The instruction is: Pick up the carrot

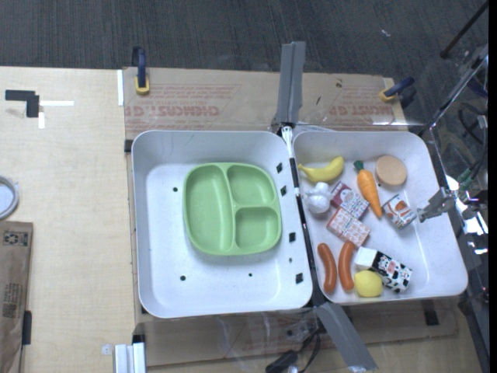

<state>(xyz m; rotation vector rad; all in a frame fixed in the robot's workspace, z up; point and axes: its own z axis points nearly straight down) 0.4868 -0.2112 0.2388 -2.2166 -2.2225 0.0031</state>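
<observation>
From my remote station I read the scene as follows. The bench (62, 177) is pale wood-grain board with brown cardboard taped along its far edge. Two shallow white plastic bins sit side by side: the left bin (155, 231), rounded at the corners, holds a light green divided plate (231, 208) with three smooth compartments. The right bin (435, 169) holds the small items. The carrot (368, 188) lies in the far half of this bin, a tapered orange cone with its long axis running roughly far-to-near: green stub end pointing away (toward the cardboard), narrow tip pointing toward the near rim and slightly right. A yellow banana (324, 169) curves to its left, and a round tan disc (390, 171) lies just to its right. Two patterned red-and-white cartons (349, 213) sit just beside its tip. Nearer lie two glossy sausages (336, 266) and a yellow lemon (368, 284). The gripper (435, 208) appears at the bin's right wall, well apart from the carrot; I cannot tell its finger state.
</observation>
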